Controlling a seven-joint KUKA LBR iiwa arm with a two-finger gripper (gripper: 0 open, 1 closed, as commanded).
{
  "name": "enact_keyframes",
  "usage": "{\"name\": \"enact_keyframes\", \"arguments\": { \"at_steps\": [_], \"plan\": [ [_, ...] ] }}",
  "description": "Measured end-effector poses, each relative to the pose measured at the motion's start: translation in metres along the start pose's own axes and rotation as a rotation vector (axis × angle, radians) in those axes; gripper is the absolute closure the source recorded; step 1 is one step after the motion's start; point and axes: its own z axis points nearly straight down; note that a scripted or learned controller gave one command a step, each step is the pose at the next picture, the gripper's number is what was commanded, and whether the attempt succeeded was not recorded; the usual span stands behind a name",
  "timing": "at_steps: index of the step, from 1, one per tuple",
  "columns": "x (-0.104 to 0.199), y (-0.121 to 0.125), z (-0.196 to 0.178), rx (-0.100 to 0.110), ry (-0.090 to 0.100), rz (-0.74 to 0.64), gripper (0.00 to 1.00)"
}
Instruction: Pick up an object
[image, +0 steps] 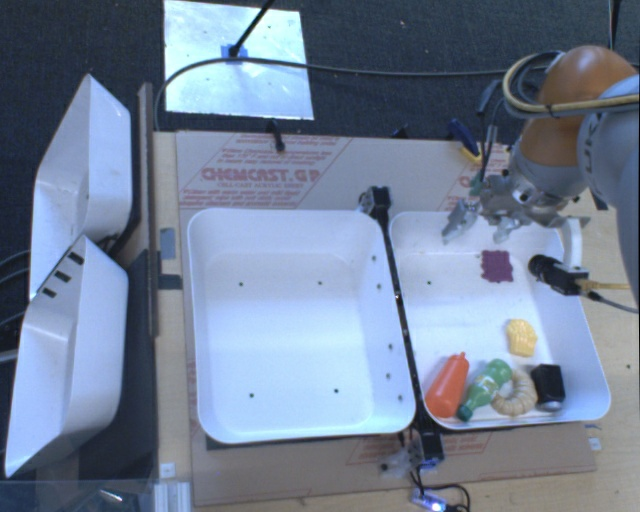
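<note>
Cardboard (262, 160) under both bins reads "CHEMCAST" in red — claw (478, 225) hangs spread open, gripping nothing.

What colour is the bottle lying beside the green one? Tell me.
Orange bottle with a red cap, seen in the camera view.

We record two white bins (300, 420). The right one contains a purple piece (496, 266), a yellow item (521, 337), an orange bottle (448, 385), a green bottle (486, 388), a beige ring (516, 401) and a black block (547, 382).
</note>
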Motion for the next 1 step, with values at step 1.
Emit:
{"name": "enact_keyframes", "arguments": {
  "at_steps": [1],
  "plan": [
    [-0.0570, -0.0122, 0.0258, 0.002, -0.001, 0.005, 0.00]
  ]
}}
